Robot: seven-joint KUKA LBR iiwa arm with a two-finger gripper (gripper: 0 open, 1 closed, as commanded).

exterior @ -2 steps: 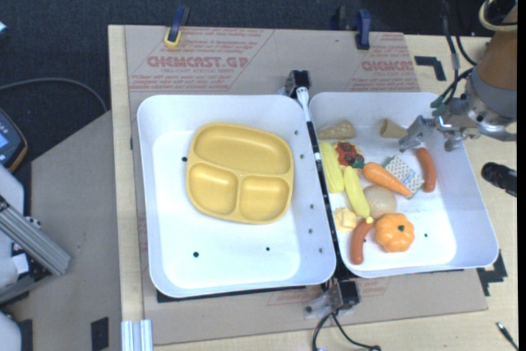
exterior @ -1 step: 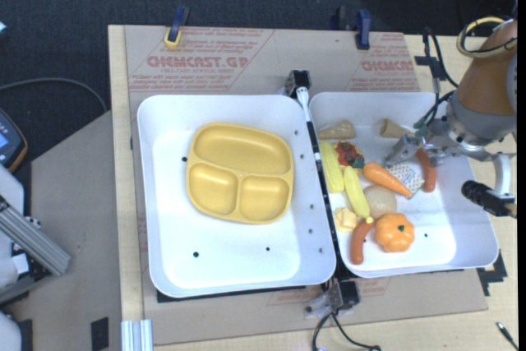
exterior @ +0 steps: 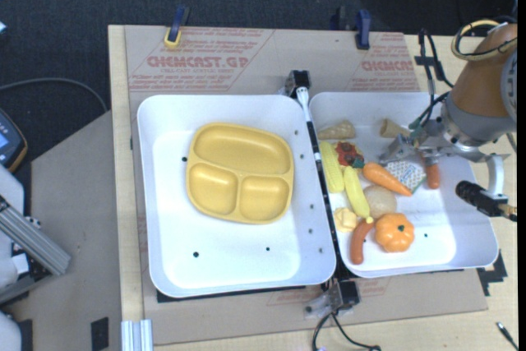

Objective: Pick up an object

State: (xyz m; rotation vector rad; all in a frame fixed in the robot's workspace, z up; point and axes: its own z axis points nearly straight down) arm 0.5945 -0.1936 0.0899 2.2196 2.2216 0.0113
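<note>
The right bin (exterior: 460, 247) holds several toy foods. Among them are an orange pumpkin (exterior: 394, 232), a carrot (exterior: 385, 178), two long yellow pieces (exterior: 331, 166) (exterior: 355, 191), a reddish sausage (exterior: 358, 241) and a blue-and-white checkered packet (exterior: 406, 174). My gripper (exterior: 413, 147) hangs low over the bin's back right part, just above the packet and the carrot's thick end. A small orange piece (exterior: 432, 174) lies right beside it. I see nothing lifted off the bin floor.
The left bin (exterior: 164, 242) carries a yellow divided plate (exterior: 240, 173). Two beige pieces (exterior: 337, 131) (exterior: 393, 127) and a red piece (exterior: 348, 152) lie at the back of the right bin. A pale round piece (exterior: 380, 199) sits beside the pumpkin.
</note>
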